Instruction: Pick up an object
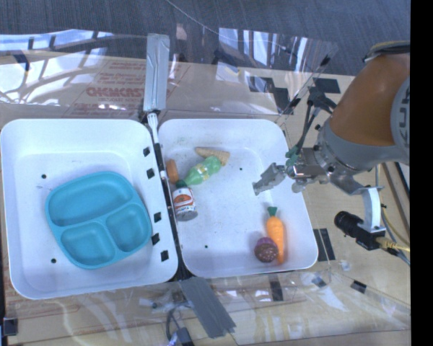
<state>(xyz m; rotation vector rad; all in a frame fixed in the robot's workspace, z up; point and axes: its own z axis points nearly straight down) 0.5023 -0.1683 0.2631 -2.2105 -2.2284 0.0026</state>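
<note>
The right bin (224,258) holds several small objects. An orange carrot with a green top (275,235) lies near its right front, with a dark red round piece (265,249) touching it. A green bottle (203,171) lies tilted near the back left, next to a tan bread piece (212,153). A small can with a red label (184,201) and an orange piece (172,170) sit by the left wall. My gripper (270,179) hangs over the bin's right side, above and behind the carrot, with nothing seen between its fingers.
The left bin (29,265) carries a blue divided plate (97,218). A clear plastic screen stands behind both bins. The grey arm with its orange band (368,107) reaches in from the right, over the bench edge with cables and a black fitting (357,228).
</note>
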